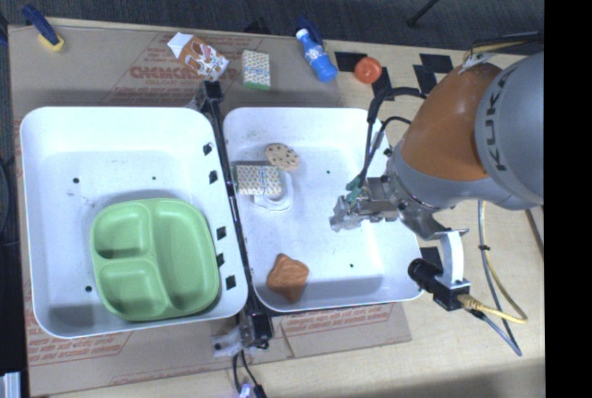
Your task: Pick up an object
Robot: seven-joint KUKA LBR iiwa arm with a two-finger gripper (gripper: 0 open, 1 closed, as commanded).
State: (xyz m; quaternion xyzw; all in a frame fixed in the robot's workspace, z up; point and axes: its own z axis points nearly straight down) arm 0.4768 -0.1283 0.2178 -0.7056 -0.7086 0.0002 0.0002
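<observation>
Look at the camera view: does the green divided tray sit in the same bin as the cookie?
No. The green tray lies in the left bin, while the cookie lies in the right bin.

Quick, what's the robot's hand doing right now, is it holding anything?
Hand: over the right bin, nothing seen in it; open or closed cannot be told.
</observation>
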